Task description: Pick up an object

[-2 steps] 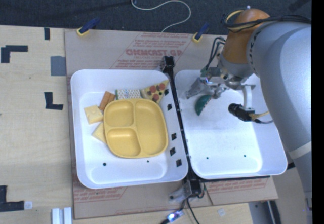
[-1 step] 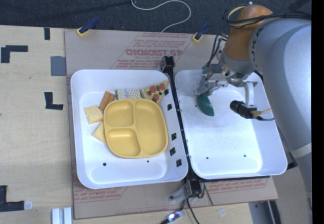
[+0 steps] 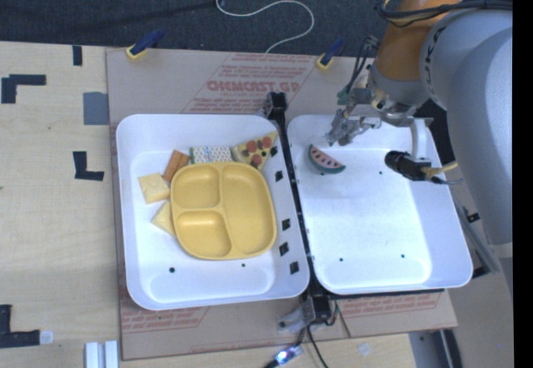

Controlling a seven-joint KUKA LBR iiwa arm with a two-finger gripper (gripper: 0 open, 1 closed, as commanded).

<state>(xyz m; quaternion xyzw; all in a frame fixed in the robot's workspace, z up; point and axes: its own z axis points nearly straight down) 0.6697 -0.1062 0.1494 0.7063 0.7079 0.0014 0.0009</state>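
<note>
The left bin [image 3: 133,216] holds a yellow divided plate [image 3: 223,210], with crackers [image 3: 155,188] at its nine o'clock and small food pieces [image 3: 256,149] at its twelve. In the right bin [image 3: 416,250], a watermelon slice [image 3: 326,160] lies at ten o'clock. The gripper [image 3: 343,133] hovers just beside it at one o'clock, apart from it; whether it is open, I cannot tell.

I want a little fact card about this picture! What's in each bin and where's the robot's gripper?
left bin: yellow divided plate, with toy food pieces tucked around its top and left edges
right bin: watermelon slice near the top left corner
gripper: over the right bin, just above and right of the watermelon slice
arm: reaches in from the right
</note>
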